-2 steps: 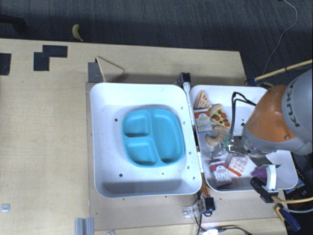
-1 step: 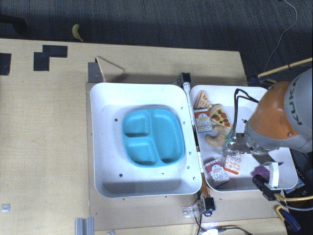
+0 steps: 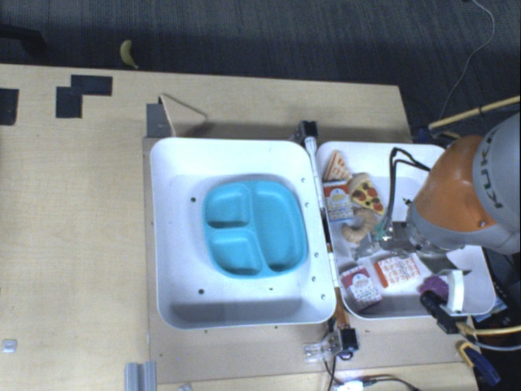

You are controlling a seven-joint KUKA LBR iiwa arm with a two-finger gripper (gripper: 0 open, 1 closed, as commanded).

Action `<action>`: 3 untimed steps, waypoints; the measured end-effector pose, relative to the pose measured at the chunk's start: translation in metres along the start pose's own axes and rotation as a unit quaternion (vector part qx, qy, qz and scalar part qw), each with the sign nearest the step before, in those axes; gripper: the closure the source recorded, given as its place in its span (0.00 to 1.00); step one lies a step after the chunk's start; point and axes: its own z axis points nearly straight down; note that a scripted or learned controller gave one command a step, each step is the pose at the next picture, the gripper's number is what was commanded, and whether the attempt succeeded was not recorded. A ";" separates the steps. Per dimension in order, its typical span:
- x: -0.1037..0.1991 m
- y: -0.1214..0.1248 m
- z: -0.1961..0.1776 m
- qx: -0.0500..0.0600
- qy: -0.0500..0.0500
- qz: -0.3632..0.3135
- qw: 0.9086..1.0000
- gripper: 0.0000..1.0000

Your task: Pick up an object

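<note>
Toy food items (image 3: 358, 195) in right bin (image 3: 480, 296), end effector (image 3: 383, 239) just beside them, grip state unclear

Items you cannot verify: gripper (image 3: 383, 239), fingers too small and blurred to read; right bin (image 3: 480, 300), far side covered by the arm (image 3: 464, 194); food packets (image 3: 362, 287), labels illegible; arm, cut off at the right edge.

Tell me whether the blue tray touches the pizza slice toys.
Apart. The camera view shows the blue tray in the left bin, the pizza slice toys in the right bin, the bin walls between them.
</note>
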 end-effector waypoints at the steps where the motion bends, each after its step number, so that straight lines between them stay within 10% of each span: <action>1: -0.001 0.002 -0.011 -0.003 -0.001 0.000 1.000 1.00; 2: 0.099 0.063 -0.107 0.015 0.007 -0.002 1.000 1.00; 3: 0.129 0.131 -0.128 0.015 0.006 -0.003 1.000 1.00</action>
